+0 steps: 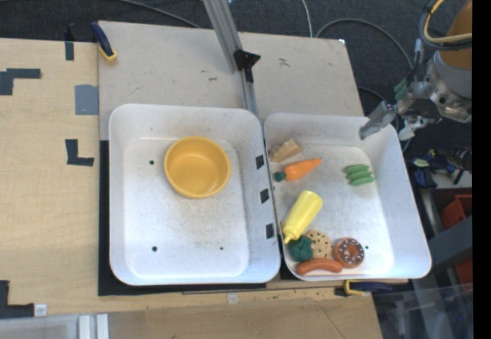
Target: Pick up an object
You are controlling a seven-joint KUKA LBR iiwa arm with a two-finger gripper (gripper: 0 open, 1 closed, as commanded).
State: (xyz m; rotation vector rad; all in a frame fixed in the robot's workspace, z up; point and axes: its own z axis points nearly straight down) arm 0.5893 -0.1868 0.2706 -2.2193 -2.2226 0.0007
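My pincer point(381, 121) hangs at the upper right corner of the right bin point(404, 176), just over its rim, and from here I cannot tell how it is set or whether it has hold of anything. Nearest to it inside that bin I see a green pea pod point(358, 173), lying apart from the rest. Further left lie an orange carrot point(300, 169) and, just above it, a tan wedge of bread point(285, 150). Below them a yellow squeeze bottle point(301, 215) lies on a slant, its cap pointing down toward a cookie point(316, 241), a small green piece point(300, 248), a sausage point(318, 267) and a chocolate doughnut point(349, 251) clustered along the front wall. In the left bin point(138, 199) sits a yellow bowl point(198, 167), upright. Both bins rest side by side on the desk point(169, 69).
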